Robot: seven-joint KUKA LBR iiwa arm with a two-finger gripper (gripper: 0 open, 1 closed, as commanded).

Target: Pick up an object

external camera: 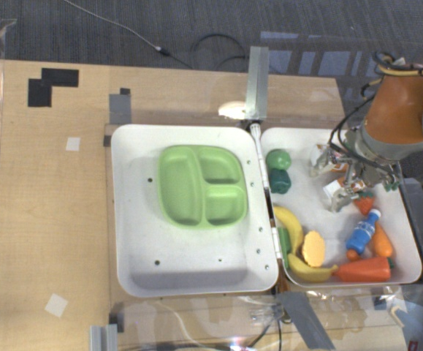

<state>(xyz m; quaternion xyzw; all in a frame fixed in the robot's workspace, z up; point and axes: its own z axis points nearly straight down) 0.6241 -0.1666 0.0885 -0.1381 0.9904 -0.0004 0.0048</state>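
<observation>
- Over the right bin (410, 268), the gripper (348, 183) is hovering; whether its fingers are released or clenched, I cannot tell.
- Beneath it are lying one banana (293, 234), one blue bottle (362, 232), two green pieces (277, 170).
- One green tray (200, 186) is sitting in the left bin (134, 269).

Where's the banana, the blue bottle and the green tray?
banana (293, 229): camera view, middle of its curve.
blue bottle (362, 233): camera view, its body.
green tray (179, 189): camera view, the long left compartment.

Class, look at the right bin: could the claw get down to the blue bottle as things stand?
Probably yes. The claw hovers just above-left of the blue bottle, whose top lies uncovered, though orange pieces crowd its side.
</observation>
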